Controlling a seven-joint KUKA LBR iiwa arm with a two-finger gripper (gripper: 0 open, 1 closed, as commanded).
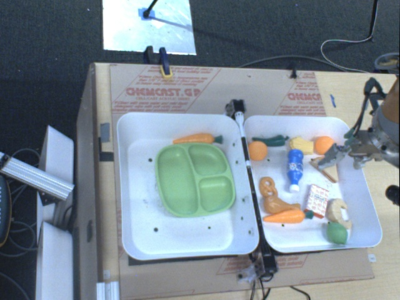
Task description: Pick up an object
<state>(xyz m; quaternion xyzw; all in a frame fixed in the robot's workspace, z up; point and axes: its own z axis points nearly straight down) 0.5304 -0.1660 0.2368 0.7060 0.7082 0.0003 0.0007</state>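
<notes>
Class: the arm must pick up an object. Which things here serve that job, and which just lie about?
Job: pincer; right bin with bottle, carrot, pretzel, oranges.

Lying about: green tray, clamp, foil sheet, cables.

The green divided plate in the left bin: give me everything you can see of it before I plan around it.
The green divided plate looks like pale green moulded plastic, roughly square with rounded corners, and has three compartments: one large on the view's left, two smaller on the right. It lies flat, face up and slightly rotated, near the middle of the left bin. Nothing sits in its compartments. A toy carrot lies just beyond its far edge; whether they touch is unclear. The gripper is away over the right bin.
</notes>
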